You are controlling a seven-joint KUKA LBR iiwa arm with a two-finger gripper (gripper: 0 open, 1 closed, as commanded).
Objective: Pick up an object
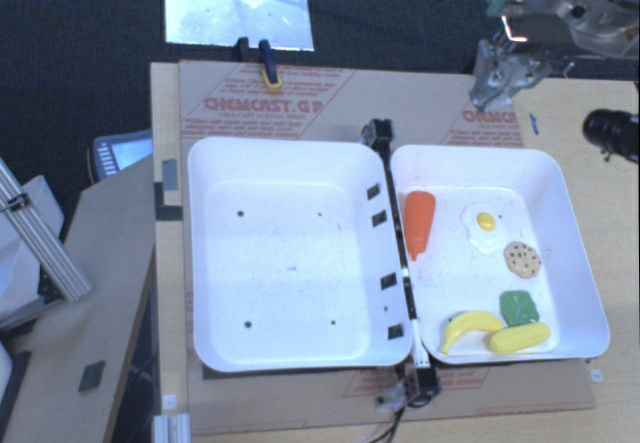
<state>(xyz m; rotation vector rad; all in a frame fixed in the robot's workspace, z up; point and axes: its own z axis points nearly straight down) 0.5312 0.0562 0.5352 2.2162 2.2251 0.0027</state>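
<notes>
- Camera view, jaws: the jaws [497,91] hang above the desk [300,96] beyond the far rim of the right bin [570,231]; whether they stand open or closed cannot be told, as the metal parts merge at this slant. Nothing is seen between them.
- Camera view, candidate objects: all lie in the right bin. A carrot [418,221] rests close beside the divider wall; a fried egg [485,226] sits mid-bin, with a cookie [522,258] just beside it; a banana [468,327], a green piece [518,306] and a yellow piece [520,337] cluster at the near edge, apparently touching.
- Camera view, risks: the clustered three may be nudged apart or grasped two at once. The egg and cookie look flat, so the jaws may close above them. The carrot's place near the wall may block one side of the jaws.
- Camera view, limits: the arm is cut off at the upper right corner. The identity of the green piece and the yellow piece is unclear. The left bin [290,261] bears faint specks too small to name.
</notes>
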